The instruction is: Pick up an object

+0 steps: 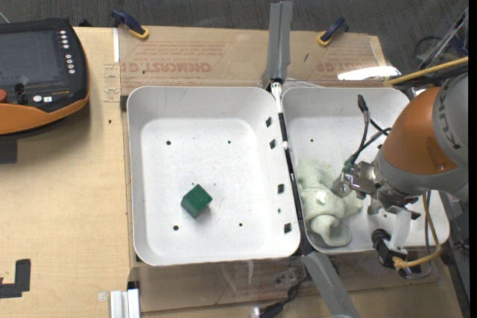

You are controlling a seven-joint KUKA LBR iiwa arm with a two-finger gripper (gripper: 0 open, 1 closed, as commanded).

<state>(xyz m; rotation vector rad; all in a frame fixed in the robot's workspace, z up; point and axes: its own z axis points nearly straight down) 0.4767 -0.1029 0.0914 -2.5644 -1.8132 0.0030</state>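
Note:
A small green cube lies in the left bin, toward its front. A pale, soft white-green plush object lies in the right bin, against the front left of it. The arm reaches in from the right, and my gripper is down in the right bin at the plush object's right side, touching or just over it. The arm's orange band and wrist hide much of the right bin's right half.
A divider post stands between the bins at the back. A teach pendant rests on the bench at far left. Clamps hold cardboard behind the bins. Cables hang around the wrist.

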